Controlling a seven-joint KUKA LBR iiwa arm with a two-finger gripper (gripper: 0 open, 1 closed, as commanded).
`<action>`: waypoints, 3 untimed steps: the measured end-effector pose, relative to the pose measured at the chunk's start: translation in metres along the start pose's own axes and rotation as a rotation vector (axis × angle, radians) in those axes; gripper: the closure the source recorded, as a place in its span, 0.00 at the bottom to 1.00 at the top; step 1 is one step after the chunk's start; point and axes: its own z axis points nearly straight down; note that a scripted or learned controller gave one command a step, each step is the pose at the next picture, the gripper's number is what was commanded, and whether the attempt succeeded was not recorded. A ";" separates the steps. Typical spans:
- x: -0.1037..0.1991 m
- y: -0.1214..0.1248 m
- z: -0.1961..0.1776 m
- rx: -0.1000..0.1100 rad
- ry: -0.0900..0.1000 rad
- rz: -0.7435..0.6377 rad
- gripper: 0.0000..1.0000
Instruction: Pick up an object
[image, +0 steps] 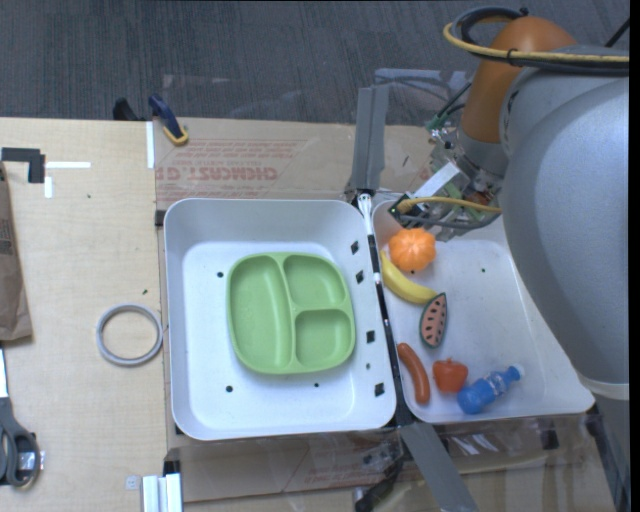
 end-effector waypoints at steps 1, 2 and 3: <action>-0.011 -0.010 -0.088 0.001 0.000 0.363 1.00; 0.013 -0.047 -0.189 0.000 0.000 0.355 1.00; 0.057 -0.090 -0.226 0.000 0.000 0.363 1.00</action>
